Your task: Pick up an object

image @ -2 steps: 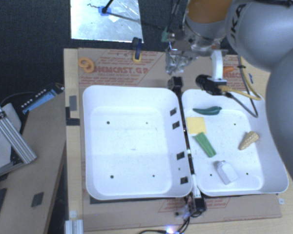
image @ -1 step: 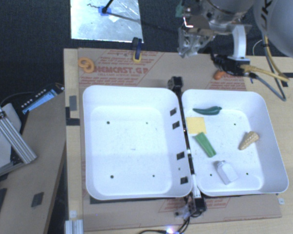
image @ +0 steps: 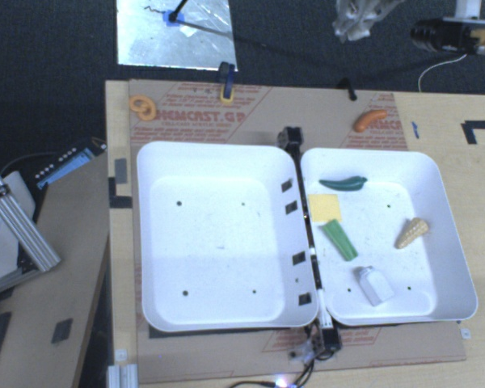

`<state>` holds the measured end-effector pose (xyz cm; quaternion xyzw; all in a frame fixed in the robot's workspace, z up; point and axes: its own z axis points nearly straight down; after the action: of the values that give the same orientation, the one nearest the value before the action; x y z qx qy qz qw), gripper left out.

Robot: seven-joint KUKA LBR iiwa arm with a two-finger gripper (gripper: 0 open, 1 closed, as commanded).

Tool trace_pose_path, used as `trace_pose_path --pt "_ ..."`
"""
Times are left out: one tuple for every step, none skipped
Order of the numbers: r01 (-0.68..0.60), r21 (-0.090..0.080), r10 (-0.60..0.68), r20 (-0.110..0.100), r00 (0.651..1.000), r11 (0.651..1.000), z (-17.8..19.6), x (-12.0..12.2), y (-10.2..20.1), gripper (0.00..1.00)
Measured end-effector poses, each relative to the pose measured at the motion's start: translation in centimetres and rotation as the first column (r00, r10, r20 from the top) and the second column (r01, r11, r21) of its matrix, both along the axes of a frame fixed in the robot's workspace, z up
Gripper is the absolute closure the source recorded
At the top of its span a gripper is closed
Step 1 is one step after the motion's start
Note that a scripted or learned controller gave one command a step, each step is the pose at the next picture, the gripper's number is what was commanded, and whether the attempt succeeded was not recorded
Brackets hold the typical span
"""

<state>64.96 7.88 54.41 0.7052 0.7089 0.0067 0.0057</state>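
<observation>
Gripper (image: 357, 16) high above right bin (image: 449, 208).

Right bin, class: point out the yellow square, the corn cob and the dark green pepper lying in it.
yellow square (image: 324, 208), camera view, middle of its flat top face
corn cob (image: 411, 233), camera view, middle of its body
dark green pepper (image: 344, 183), camera view, middle of its curved body
</observation>
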Motion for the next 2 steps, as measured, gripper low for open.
trace_pose_path --pt "-0.002 0.001 0.002 -0.016 1.000 1.000 -0.8 -4.5 3.3 1.00" --pt "-0.003 0.002 0.003 -0.014 1.000 1.000 -0.7 -16.2 4.7 1.00"
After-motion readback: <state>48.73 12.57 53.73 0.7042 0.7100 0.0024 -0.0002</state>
